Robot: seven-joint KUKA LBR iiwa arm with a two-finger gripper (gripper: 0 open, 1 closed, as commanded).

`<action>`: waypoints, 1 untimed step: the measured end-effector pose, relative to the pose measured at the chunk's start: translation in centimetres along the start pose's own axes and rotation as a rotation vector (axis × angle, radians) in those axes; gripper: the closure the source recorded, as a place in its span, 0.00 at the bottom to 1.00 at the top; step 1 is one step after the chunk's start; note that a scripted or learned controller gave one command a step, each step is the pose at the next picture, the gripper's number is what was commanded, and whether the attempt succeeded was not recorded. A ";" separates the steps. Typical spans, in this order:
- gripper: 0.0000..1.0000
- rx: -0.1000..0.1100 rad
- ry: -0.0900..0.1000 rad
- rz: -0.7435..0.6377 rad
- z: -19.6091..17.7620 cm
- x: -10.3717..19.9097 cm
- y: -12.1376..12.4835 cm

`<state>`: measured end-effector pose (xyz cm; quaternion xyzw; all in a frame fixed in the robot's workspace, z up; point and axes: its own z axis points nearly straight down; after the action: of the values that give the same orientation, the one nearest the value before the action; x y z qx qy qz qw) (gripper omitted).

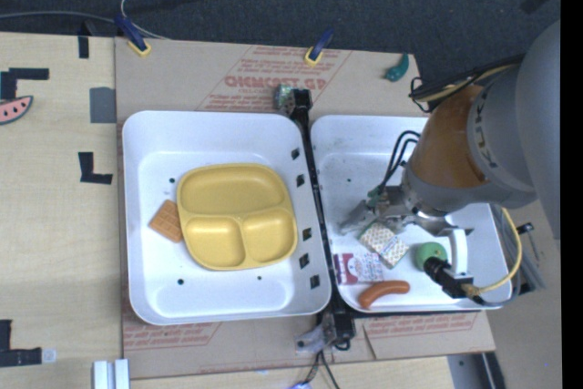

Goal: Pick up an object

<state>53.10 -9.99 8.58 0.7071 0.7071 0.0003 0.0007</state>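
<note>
In the right bin [342,146] my gripper [372,218] hangs low over the floor, just above and left of a small checkered block [383,243]. One grey finger [352,219] splays out to the left, and the jaws look open with nothing between them. A green round object [430,252] lies to the right of the block, partly under the arm's cables. A red-and-white packet [356,267] and an orange sausage [384,291] lie near the bin's front wall.
The left bin [146,150] holds a yellow divided plate [237,216] with an orange wafer [166,220] against its left side. The arm's grey and orange body [465,150] covers the right bin's right half. A black divider [310,196] runs between the bins.
</note>
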 end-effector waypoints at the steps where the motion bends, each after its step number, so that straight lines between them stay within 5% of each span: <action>1: 1.00 -0.003 -0.003 0.001 -1.0 -0.1 0.1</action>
<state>53.16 -10.10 9.58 0.7075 0.7067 0.0004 0.0028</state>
